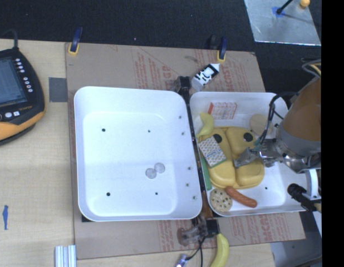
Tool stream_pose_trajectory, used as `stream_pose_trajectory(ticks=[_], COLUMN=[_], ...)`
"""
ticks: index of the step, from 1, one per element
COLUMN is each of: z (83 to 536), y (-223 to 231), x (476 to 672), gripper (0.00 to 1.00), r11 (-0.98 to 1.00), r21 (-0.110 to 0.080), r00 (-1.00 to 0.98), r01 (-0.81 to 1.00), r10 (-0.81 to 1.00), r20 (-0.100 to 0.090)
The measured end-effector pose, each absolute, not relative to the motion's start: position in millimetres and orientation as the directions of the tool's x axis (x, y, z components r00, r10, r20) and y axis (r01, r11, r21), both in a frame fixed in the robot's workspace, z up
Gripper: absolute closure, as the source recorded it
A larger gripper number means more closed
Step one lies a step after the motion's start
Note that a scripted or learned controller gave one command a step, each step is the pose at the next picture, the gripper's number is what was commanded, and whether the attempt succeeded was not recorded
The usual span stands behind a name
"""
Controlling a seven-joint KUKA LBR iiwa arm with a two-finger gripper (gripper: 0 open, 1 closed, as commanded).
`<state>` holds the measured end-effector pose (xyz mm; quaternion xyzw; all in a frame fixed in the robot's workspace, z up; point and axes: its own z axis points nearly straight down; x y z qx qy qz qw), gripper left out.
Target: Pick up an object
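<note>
— Looking down, we are seeing the bench (27,166) carrying a sheet of cardboard (161,65), and on it two white bins lying side by side. Which is holding what?

— We are finding the left bin (88,110) holding just two small clear discs (155,171), touching each other near its middle. The right bin (283,199) is holding everything else.

— And the arm?

— The arm (303,121) is reaching in from the right, leaning over the right bin's far side. Its gripper (247,157) is sitting low over the yellow plush (239,168), the largest toy in there. We are not able to tell how far apart its fingers are, nor whether anything is between them.

— What are we seeing around the plush?

— A banana (205,124) is curving along the bin's left wall, with a checked sponge (212,151) just below it, touching the plush. A red-and-white card (223,110) is lying near the top wall. A sausage (241,197) is lying below the plush, and a round cracker (220,200) is sitting just left of it.

— Anything outside the bins?

— An orange pendant (13,96) is resting at the bench's left edge, and a second banana (219,250) is lying below the right bin.
</note>
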<state>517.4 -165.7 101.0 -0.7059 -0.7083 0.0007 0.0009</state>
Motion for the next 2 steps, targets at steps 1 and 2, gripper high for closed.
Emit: stream_pose_trajectory(ticks=[1, 2], z=[115.4, 111.6], y=[-171.9, -166.8], x=[519.6, 517.8], gripper=[1.0, 0.0], r11=[0.001, 0.006], r21=[0.008, -0.003], r00=[-0.001, -0.006], r01=[1.0, 1.0], r10=[1.0, 1.0], r20=[-0.012, -0.001])
